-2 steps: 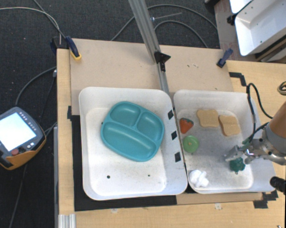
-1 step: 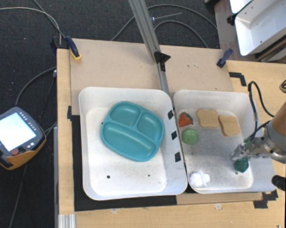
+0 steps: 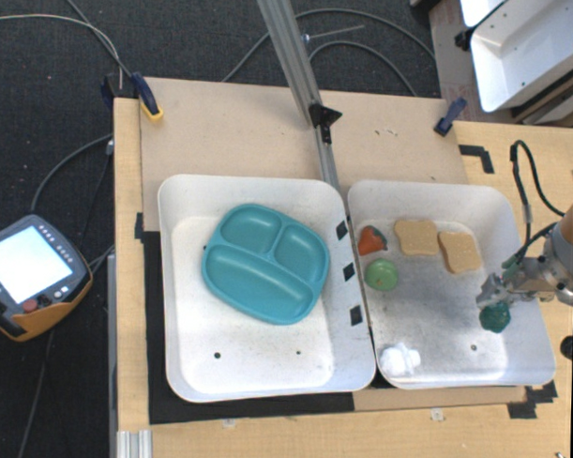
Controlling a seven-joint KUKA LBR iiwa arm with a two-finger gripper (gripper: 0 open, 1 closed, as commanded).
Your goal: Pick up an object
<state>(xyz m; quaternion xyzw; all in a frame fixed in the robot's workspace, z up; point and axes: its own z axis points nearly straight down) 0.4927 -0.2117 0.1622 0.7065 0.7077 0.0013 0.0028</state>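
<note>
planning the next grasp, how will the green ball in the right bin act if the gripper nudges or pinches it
The green ball looks round and smooth, so a nudge would probably send it rolling across the right bin, perhaps into the orange-red piece just beside it. A pinch off its middle may squirt it out of the fingers. It seems small, likely light.

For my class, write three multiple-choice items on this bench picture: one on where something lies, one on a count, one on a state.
1. Where does the teal divided plate lie?
A. left bin
B. right bin
C. bare bench

2. How many tan bread-like pieces are in the right bin?
A. one
B. two
C. four

3. How does the plate sit?
A. upside down
B. on edge
C. flat, compartments up

Answers: 1 A, it rests inside the left bin. 2 B, two tan pieces lie side by side near the far wall. 3 C, its three compartments face the camera.
</note>
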